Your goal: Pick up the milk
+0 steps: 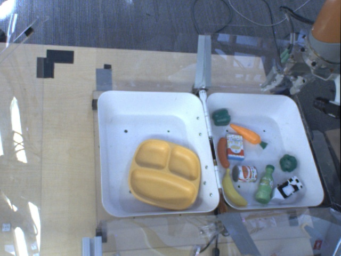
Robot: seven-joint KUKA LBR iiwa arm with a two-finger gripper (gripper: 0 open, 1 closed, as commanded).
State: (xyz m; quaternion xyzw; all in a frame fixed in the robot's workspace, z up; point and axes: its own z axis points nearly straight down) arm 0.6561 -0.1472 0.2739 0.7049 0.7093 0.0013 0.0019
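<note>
The milk (290, 187) is a small black-and-white cow-patterned carton lying in the front right corner of the right bin (298, 113). A green bottle (265, 184) lies just to its left and a dark green vegetable (288, 163) sits just behind it. My gripper (284, 83) hangs above the bin's far rim near its back right corner, well away from the milk. Its fingers are spread open with nothing between them. The grey arm with the orange band (327, 15) reaches in from the top right.
Also in the right bin are a green pepper (221, 116), a carrot (246, 134), a white and blue box (235, 146), a red sausage (222, 152), a can (245, 173) and a banana (233, 188). A yellow divided plate (166, 173) lies in the left bin (122, 116).
</note>
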